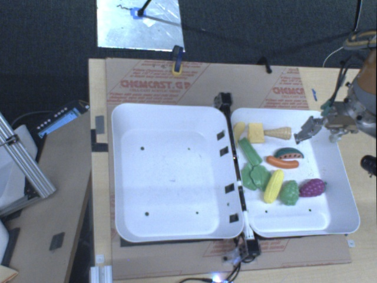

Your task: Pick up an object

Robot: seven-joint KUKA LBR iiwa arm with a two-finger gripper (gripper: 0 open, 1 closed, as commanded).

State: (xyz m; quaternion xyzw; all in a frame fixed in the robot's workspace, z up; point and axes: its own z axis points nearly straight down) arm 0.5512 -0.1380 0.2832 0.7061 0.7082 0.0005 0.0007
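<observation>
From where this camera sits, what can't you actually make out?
- Gripper, camera view: too small and blurred to tell whether its fingers are apart.
- Arm: cut off by the right edge.
- Green toys in the right bin: overlapping, their outlines merge.

Red print reading "CHEMCAST GP" runs across the brown protective sheet [154,78] at twelve o'clock above the left bin [171,173]. The same red wording repeats at about one o'clock, above the right bin [339,175], too faint to read in full.
</observation>
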